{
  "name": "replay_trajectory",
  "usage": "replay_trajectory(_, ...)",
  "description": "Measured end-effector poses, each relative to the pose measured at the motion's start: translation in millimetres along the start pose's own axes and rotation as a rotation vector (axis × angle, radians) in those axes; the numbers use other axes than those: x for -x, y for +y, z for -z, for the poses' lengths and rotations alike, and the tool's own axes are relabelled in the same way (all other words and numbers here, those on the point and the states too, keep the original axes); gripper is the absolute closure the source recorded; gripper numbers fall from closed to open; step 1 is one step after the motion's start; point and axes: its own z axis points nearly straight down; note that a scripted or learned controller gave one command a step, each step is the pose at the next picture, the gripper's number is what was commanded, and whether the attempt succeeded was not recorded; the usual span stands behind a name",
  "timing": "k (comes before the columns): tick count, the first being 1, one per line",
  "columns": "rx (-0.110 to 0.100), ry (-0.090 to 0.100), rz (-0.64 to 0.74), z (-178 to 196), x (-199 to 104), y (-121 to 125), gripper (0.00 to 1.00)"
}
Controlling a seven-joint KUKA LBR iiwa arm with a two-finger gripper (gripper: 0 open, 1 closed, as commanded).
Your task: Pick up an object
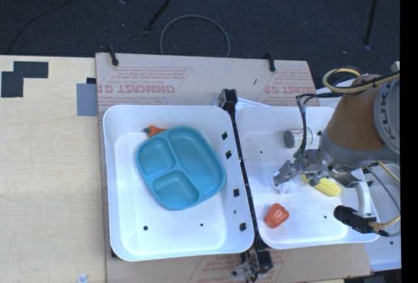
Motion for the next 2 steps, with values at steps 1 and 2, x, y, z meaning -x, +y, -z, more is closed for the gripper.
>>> replay_trajectory(1,0.008,-0.002,0.000,-37.8,-0.9,0.5,0.00)
replay_trajectory(2,0.009,-0.002,-0.007,-25.9,1.0,0.7,1.00)
